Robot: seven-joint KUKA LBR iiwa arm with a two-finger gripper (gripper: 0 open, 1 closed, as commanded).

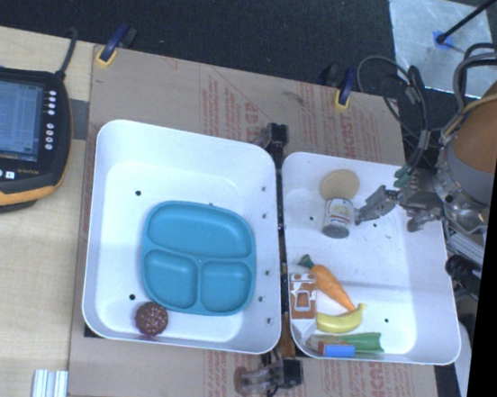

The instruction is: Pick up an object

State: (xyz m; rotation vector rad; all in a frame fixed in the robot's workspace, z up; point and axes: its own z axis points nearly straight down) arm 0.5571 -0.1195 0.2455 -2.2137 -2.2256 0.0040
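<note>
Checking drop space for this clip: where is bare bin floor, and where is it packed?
Bare floor: the left bin strip above the blue divided plate, and the right bin middle, between the can and carrot. Crowded: the right bin's near corner, with carrot, banana and green marker together.

Glossy white plastic bins (125,168), smooth blue plastic tray (197,257), matt brown cardboard (225,99), pale wood bench (8,298).

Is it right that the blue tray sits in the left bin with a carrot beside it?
Not quite. The camera view shows the blue tray in the left bin, but the thing beside it is a dark round ball. The carrot lies in the right bin.
</note>
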